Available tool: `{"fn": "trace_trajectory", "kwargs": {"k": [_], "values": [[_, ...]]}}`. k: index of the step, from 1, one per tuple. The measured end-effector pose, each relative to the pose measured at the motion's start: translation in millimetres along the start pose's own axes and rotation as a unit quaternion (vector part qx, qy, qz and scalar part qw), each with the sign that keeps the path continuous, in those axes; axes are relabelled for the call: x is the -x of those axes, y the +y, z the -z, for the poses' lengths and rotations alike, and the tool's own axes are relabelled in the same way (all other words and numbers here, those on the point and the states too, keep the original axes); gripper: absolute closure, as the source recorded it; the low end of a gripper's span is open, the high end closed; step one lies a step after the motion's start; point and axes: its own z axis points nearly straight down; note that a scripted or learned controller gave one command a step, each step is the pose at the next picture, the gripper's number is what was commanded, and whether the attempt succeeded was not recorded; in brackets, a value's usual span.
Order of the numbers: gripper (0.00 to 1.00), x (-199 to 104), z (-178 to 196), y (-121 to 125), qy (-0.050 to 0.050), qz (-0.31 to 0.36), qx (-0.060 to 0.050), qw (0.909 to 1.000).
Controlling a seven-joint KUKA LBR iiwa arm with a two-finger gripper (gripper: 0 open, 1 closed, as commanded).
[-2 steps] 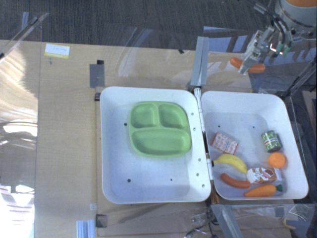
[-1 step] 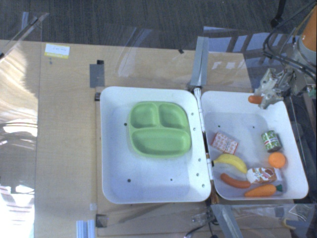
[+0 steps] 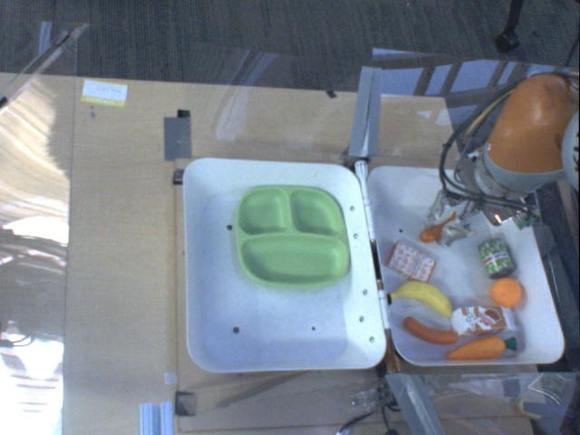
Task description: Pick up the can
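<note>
The can (image 3: 496, 256) is small, with a green label, and lies in the right bin (image 3: 399, 188) near its right wall. My gripper (image 3: 451, 222) hangs low over the upper middle of that bin, under the orange wrist band (image 3: 530, 125). It is to the left of the can and a little farther back, apart from it. A small orange-red item (image 3: 430, 235) lies right at the gripper's left side.
The right bin also holds a red-and-white packet (image 3: 410, 261), a banana (image 3: 423, 295), a sausage (image 3: 429, 332), a carrot (image 3: 476, 350), a small carton (image 3: 481, 318) and an orange (image 3: 507, 292) just below the can. A green divided plate (image 3: 292, 236) sits in the left bin (image 3: 208, 315).
</note>
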Motion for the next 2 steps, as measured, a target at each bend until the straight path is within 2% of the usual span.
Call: {"fn": "trace_trajectory", "kwargs": {"k": [1, 2], "values": [[1.0, 25, 130, 68, -0.001, 0.135, 0.0, 0.9908], [1.0, 87, 164, 154, -0.001, 0.358, 0.002, 0.9336]]}}
